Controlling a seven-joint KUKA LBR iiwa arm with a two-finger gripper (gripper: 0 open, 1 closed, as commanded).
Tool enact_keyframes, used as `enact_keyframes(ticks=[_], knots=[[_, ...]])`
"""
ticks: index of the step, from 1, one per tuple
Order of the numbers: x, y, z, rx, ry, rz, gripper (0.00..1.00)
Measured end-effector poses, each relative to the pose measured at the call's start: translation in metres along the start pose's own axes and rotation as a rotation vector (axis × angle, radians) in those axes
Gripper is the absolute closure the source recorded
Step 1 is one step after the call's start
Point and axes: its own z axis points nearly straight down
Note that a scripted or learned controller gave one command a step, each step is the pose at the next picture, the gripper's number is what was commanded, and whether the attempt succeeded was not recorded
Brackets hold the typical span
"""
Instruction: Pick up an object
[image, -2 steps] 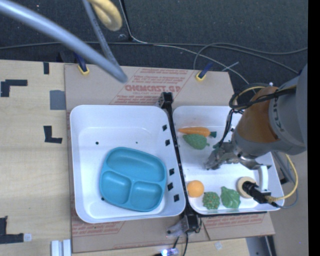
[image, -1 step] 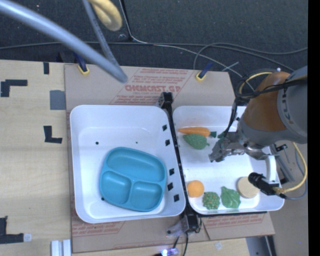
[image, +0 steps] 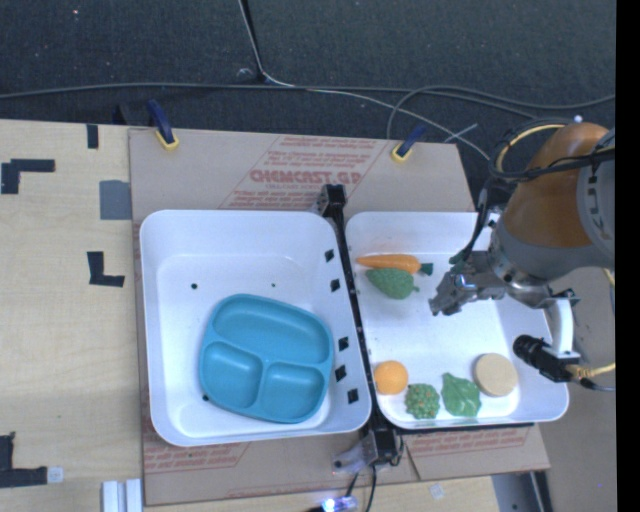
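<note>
Along the right bin's near edge lie an orange ball, two green vegetables and a tan disc; toward its far edge, a carrot touches a green lump; the gripper hangs beside them, its opening impossible to tell; descend squarely over one isolated piece; the cardboard reads "CHEMCAST".

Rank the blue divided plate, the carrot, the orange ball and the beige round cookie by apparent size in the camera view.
1. blue divided plate
2. carrot
3. beige round cookie and orange ball: too alike to rank.
</note>
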Motion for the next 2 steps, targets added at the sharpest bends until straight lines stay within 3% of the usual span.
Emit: enact_keyframes(ticks=[1, 2], knots=[[0.000, 0.001, -0.028, 0.001, 0.000, 0.000, 1.00], [0.054, -0.006, -0.033, 0.004, 0.002, -0.005, 1.00]])
